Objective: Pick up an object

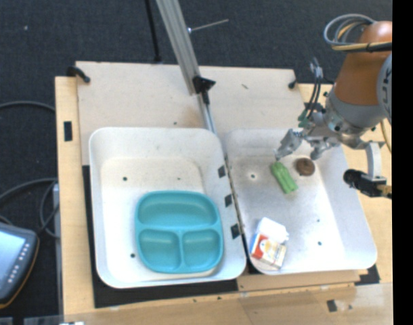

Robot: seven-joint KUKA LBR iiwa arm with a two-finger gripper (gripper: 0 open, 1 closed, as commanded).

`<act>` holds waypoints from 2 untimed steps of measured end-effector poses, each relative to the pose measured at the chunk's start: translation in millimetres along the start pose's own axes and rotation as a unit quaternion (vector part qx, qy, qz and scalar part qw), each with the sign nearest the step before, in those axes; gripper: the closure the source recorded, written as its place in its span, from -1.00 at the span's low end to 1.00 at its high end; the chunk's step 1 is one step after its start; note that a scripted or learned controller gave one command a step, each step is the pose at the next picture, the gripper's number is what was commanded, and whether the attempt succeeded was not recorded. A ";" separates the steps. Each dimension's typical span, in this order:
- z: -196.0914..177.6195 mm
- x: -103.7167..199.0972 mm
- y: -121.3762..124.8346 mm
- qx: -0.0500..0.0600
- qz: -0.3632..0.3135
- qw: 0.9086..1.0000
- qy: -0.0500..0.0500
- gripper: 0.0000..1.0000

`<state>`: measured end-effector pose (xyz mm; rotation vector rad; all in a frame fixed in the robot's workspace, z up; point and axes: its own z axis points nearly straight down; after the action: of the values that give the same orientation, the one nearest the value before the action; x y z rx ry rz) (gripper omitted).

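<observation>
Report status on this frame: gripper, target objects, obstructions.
Gripper open, above right bin, holding nothing. Green cylinder and brown round object just beneath it. Small carton lies apart, near front edge.

Even overhead light, soft shadows, slightly soft focus, mild grain.

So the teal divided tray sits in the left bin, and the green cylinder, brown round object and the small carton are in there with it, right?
Not quite. The camera view shows the teal divided tray in the left bin, but the green cylinder, brown round object and small carton are in the right bin.
</observation>
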<state>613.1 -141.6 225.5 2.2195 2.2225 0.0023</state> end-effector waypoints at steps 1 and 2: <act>-11.2 -0.6 0.7 -0.001 -0.001 1.000 0.000 1.00; -21.9 -1.7 1.2 -0.002 -0.001 1.000 0.000 1.00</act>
<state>614.3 -143.3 247.4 2.2145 2.2225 0.0067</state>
